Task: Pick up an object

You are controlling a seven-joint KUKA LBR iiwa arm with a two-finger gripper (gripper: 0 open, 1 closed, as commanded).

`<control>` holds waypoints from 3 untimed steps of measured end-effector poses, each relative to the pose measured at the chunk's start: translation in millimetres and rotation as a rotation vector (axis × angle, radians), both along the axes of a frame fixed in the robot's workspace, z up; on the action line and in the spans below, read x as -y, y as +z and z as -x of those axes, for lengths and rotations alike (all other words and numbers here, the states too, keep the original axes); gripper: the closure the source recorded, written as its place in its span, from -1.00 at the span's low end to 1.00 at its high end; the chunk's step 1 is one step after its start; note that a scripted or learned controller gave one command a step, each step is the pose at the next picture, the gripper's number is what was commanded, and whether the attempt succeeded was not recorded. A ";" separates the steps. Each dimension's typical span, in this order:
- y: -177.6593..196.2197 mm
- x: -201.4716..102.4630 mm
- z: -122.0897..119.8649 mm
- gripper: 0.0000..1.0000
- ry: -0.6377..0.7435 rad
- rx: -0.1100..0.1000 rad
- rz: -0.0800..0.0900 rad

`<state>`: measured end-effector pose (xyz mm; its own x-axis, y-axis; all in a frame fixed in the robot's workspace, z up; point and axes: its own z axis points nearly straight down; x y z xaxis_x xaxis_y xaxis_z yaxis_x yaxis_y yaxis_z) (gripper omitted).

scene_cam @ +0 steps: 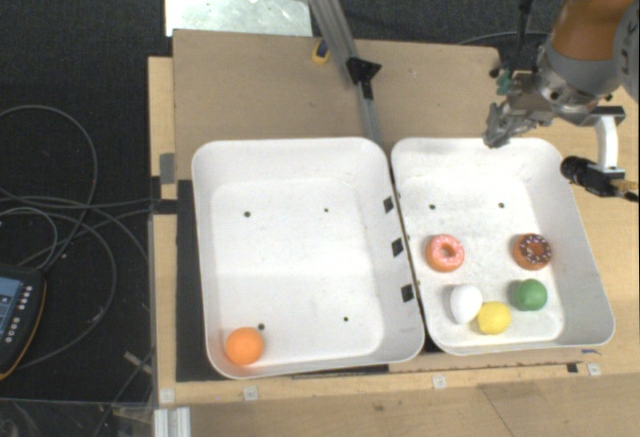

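gripper (pixel 497 133) hovers over the right bin's (pixel 590 255) far rim, finger state not discernible; pink donut (pixel 445 253) lies mid-bin clear of neighbours, likely light, rigid, slick toy—best pinched across its outer ring.

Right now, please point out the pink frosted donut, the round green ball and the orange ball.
pink frosted donut (pixel 445 253), camera view, on its icing ring
round green ball (pixel 528 295), camera view, its middle
orange ball (pixel 244 346), camera view, its middle

Robotics lab: bench (pixel 270 85), 2 white bins (pixel 290 160), floor cables (pixel 60 225).
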<state>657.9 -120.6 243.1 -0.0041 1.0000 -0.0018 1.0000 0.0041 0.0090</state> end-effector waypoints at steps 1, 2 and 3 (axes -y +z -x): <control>-9.6 -57.3 3.3 1.00 0.006 -0.009 -0.004; -1.2 -117.4 11.0 1.00 0.008 -0.007 -0.004; -0.9 -172.5 31.4 1.00 0.007 -0.009 -0.005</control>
